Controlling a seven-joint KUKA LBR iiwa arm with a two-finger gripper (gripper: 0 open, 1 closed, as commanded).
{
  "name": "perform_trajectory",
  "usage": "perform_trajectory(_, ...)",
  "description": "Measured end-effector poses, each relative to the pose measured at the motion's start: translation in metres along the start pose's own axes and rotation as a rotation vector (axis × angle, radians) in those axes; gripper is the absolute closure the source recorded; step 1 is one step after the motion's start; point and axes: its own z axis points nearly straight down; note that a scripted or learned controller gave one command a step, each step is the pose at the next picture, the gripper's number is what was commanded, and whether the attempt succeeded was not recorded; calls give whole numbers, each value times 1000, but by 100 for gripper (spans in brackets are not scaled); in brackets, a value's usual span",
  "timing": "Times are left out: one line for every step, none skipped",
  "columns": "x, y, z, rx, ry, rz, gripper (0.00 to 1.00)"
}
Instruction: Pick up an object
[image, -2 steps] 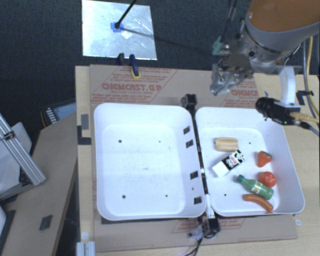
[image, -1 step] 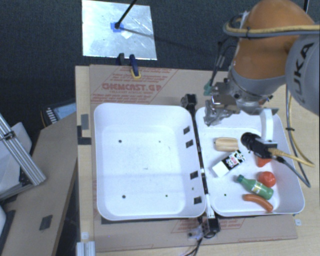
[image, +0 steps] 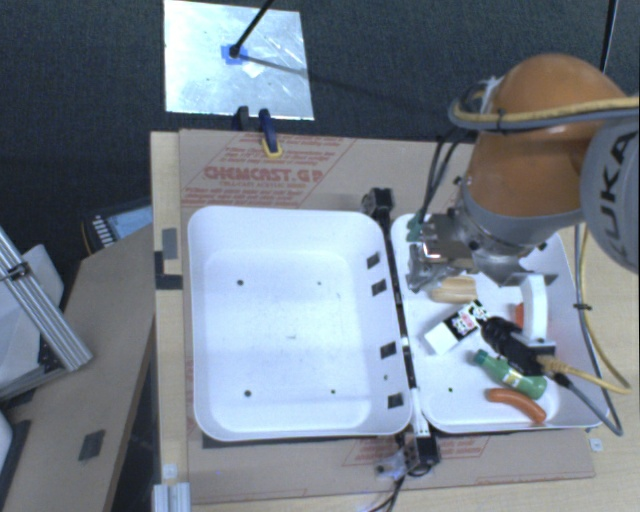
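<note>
Right now the claw (image: 432, 262) sits low over the right bin (image: 560, 258), near that bin's far-left corner by the divider between the bins; can't tell its state, since the wrist and the orange band (image: 545, 100) cover most of it from above. Just beside it, toward the table's near edge, lies a tan wooden piece (image: 455, 290), prob. the nearest candidate. Further out: a white block (image: 440, 338), a small black-and-white item (image: 466, 322), a white upright piece (image: 537, 303), a green bottle (image: 510, 372) and an orange sausage-like thing (image: 517, 402) near the bin's near-right corner. All objs are clustered in the right bin, presumably so the arm can reach them. The left bin (image: 290, 320) is w/o objects, likely the drop side.
</note>
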Motion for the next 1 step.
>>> perform_trajectory(69,10,-45,-8,3,-11,100)
